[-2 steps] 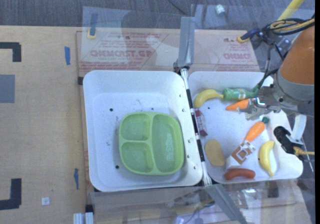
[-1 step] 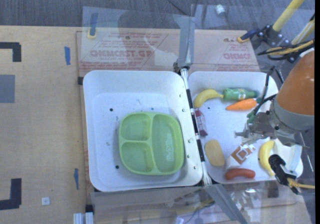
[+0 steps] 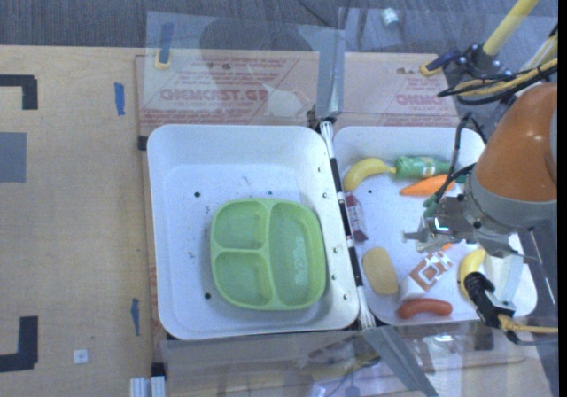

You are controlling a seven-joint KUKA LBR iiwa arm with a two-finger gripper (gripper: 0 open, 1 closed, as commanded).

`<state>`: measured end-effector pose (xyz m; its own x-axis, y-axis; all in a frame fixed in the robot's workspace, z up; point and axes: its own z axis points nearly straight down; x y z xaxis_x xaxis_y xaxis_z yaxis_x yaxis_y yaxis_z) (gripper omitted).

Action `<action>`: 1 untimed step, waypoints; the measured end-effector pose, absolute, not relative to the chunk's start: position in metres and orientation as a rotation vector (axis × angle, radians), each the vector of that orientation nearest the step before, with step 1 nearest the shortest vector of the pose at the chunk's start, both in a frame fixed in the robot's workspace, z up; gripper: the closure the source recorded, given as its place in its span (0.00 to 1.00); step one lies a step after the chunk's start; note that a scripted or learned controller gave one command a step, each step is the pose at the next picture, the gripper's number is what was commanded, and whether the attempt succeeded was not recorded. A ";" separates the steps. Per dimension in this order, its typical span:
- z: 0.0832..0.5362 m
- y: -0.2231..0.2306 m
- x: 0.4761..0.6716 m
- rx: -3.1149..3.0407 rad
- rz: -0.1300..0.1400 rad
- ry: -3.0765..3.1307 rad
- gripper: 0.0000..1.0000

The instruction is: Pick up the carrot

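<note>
**Carrot pick: approach stage**

Bench setting: wooden bench (image 3: 71,209) bearing two white bins. Left bin (image 3: 168,156): green divided plate (image 3: 266,253). Right bin (image 3: 381,143): banana (image 3: 365,171), green bottle (image 3: 418,165), potato (image 3: 381,269), sausage (image 3: 425,307). Carrot (image 3: 423,186) lies orange, near the far wall, just below the bottle. Gripper (image 3: 436,231) hangs near the carrot's front side; jaw state cannot be told. Advice: centre over the carrot's middle, straddle across its narrow width, avoid the bottle.

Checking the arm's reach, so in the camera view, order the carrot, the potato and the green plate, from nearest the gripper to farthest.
From the gripper:
1. Carrot, just above it, in the right bin.
2. Potato, lower left of it, same bin.
3. Green plate, in the left bin.
</note>
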<state>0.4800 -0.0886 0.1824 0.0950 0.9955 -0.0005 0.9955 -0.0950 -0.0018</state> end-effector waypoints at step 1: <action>0.183 -0.089 0.480 -2.302 0.002 -2.137 1.00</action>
